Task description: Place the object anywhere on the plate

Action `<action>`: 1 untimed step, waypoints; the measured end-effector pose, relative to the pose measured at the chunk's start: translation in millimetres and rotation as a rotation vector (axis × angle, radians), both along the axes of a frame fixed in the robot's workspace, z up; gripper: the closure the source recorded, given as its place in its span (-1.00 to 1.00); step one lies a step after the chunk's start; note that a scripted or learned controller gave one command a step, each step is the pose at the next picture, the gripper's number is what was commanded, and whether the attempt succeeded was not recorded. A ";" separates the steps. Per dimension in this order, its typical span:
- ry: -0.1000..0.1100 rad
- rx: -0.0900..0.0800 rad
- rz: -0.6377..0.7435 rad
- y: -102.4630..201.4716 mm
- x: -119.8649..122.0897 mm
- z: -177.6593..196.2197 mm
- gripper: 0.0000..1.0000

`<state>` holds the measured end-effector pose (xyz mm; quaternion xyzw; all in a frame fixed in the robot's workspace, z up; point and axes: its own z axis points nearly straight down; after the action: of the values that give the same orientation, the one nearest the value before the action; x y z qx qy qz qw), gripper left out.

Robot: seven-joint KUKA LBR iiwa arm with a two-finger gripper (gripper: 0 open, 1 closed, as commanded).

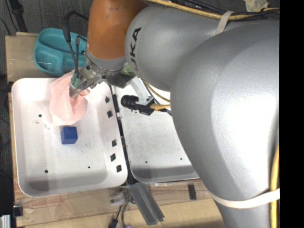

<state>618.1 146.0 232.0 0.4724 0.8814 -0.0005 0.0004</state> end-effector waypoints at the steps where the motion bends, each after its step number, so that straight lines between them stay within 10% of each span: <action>1: 0.000 0.001 0.186 3.4 19.3 30.2 1.00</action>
<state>637.4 149.5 262.2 0.3884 0.9215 -0.0002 0.0003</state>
